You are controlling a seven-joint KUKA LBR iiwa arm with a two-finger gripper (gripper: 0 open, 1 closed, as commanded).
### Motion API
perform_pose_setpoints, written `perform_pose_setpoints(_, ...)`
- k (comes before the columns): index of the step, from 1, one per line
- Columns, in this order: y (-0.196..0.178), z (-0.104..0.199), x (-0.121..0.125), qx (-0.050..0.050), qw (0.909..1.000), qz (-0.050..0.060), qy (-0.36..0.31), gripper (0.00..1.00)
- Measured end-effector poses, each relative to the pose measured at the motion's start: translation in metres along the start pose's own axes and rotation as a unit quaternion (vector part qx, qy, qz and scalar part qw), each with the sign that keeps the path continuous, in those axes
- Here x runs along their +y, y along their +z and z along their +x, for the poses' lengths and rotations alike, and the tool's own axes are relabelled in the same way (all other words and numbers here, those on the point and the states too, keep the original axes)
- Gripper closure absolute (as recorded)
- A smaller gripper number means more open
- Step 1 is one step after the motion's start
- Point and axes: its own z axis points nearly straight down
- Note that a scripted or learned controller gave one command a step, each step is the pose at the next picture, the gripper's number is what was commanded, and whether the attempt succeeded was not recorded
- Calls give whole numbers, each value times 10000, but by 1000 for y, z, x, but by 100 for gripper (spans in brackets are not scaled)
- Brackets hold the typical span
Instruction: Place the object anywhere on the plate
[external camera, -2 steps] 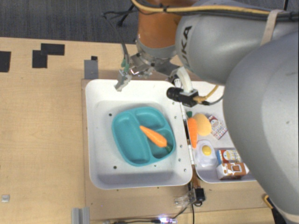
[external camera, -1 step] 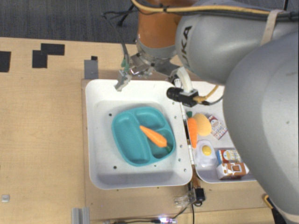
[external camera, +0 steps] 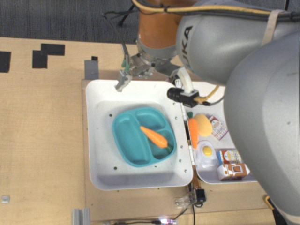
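The arm (external camera: 243,78) looms; the carrot (external camera: 154,136) lies on the plate (external camera: 125,139), well apart from the jaws, whose state I cannot tell.

My gripper (external camera: 123,81) hangs over the left bin's (external camera: 101,139) twelve o'clock rim, nothing between its fingers, while a carrot (external camera: 154,136) lies on the teal plate (external camera: 129,142) toward three o'clock, and the right bin (external camera: 206,175) holds a second carrot (external camera: 192,133) and packets (external camera: 232,165).
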Motion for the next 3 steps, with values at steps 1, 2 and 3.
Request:
perform_pose_setpoints(1, 0, 0, 0, 0, 10000, 0, 0, 0)
perform_pose_setpoints(2, 0, 0, 0, 0, 10000, 0, 0, 0)
perform_pose_setpoints(3, 0, 0, 0, 0, 10000, 0, 0, 0)
